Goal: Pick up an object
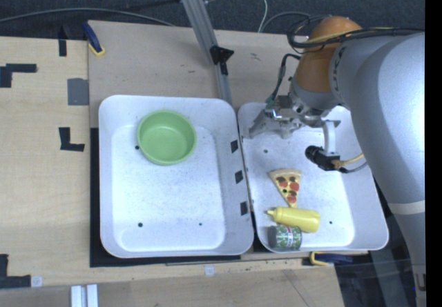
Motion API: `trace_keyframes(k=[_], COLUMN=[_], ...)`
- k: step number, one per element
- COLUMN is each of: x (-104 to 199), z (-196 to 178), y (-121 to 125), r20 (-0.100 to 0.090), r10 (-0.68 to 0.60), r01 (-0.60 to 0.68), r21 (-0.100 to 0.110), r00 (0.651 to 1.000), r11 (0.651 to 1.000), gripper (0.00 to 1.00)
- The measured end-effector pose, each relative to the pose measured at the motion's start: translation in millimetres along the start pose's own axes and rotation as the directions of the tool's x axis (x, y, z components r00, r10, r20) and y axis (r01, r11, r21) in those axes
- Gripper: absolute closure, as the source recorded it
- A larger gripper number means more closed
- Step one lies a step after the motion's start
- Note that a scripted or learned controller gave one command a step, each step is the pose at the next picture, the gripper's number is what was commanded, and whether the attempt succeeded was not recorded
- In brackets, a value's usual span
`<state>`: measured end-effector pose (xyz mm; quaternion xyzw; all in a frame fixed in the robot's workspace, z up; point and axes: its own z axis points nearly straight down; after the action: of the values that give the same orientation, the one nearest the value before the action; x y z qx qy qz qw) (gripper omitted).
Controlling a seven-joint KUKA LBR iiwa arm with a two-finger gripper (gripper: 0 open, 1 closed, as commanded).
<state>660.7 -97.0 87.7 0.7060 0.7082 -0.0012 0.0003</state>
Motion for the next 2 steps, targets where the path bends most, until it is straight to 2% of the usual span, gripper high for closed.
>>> trace_keyframes(k=[1, 2], x=[0.8, -4.1], z=[-10.7, -54.7], y=[-0.1, -0.1], r20=[-0.001, -0.002], r10=[-0.001, 0.002], r01=[0.001, -0.002], r21=[0.001, -0.004], r00=[1.000, 1.000], r11=[1.000, 1.000], gripper=[1.00, 1.00])
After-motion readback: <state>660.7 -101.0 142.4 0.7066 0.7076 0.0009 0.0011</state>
